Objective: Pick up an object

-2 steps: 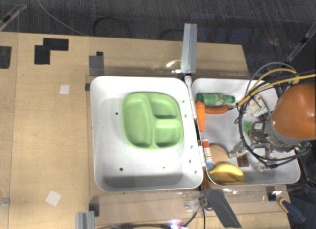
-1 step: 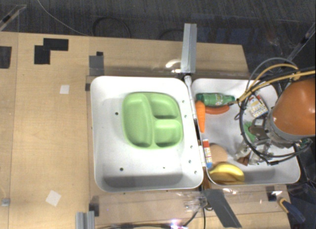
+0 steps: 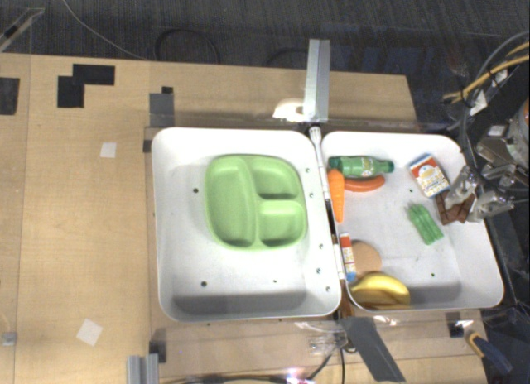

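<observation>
The right bin holds several objects. A green bottle lies at its back left, over an orange carrot and another orange piece. A red and white carton lies at the back right, with a green ridged piece in front of it. A yellow banana and a tan rounded object sit at the front left, beside a marker. My gripper hangs low at the bin's right side, right by a small brown object.
The left bin holds a green divided plate. A metal post stands behind the divider between the bins. Cables and arm parts crowd the right edge. Wooden bench stretches to the left.
</observation>
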Motion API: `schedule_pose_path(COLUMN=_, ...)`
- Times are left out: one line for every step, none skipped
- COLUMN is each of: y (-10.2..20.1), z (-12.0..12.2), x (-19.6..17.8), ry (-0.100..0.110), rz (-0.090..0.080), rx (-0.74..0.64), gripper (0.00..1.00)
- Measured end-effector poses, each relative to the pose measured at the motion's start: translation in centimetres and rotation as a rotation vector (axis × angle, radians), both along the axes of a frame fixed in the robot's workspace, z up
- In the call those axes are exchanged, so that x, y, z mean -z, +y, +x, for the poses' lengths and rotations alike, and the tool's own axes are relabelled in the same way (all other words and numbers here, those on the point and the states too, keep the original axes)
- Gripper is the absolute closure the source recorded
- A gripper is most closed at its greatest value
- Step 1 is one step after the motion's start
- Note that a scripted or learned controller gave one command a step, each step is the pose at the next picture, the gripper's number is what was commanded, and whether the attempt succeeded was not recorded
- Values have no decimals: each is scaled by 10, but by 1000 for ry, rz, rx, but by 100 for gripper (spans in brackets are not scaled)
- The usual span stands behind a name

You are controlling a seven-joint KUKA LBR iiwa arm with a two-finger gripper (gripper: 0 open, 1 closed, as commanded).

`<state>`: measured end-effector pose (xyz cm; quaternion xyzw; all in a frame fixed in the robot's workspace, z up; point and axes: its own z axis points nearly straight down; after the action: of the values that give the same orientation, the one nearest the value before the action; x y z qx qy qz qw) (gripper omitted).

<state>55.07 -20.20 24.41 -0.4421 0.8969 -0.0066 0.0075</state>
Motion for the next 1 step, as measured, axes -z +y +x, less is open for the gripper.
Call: schedule_pose_path(y=72, z=-20, x=85, ry=16, rz=11, rx=54, gripper=100)
